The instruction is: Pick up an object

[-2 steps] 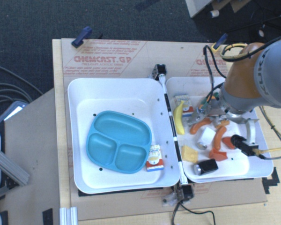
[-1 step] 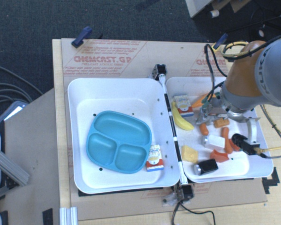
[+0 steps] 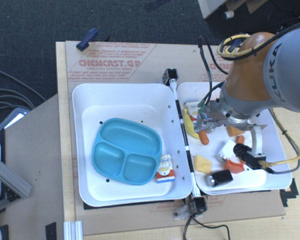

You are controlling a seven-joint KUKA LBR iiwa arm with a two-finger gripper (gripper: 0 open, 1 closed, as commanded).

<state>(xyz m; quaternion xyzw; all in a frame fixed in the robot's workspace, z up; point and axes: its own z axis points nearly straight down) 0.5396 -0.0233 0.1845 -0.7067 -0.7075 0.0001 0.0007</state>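
- Reaching in from the table's (image 3: 69, 184) right edge, the grey arm (image 3: 282, 69) with its orange band hung over the right bin (image 3: 250, 188).
- The pincer (image 3: 204, 120) sat low near that bin's left wall, toward the back; whether it was wide or narrow could not be told, and nothing could be seen held in it.
- A yellow banana (image 3: 190, 127) lay along the right bin's left wall, just beside the pincer.
- An orange stick (image 3: 204, 137) lay just in front of the pincer, close to the banana.
- A yellow wedge (image 3: 202, 164) rested further toward the bin's front, near the left wall.
- A black block (image 3: 221, 178) lay by the front rim, with a red piece (image 3: 235, 166) just behind it.
- A tan piece (image 3: 233, 131) showed under the arm, near the bin's middle.
- The left bin (image 3: 85, 129) carried a blue divided plate (image 3: 126, 150) at its middle.
- A small carton (image 3: 165, 168) stood touching the plate's front right edge, close to the bin's right wall.
- A printed cardboard sheet (image 3: 110, 64) covered the table behind the left bin, and a blue clip (image 3: 87, 39) sat at its back left corner.
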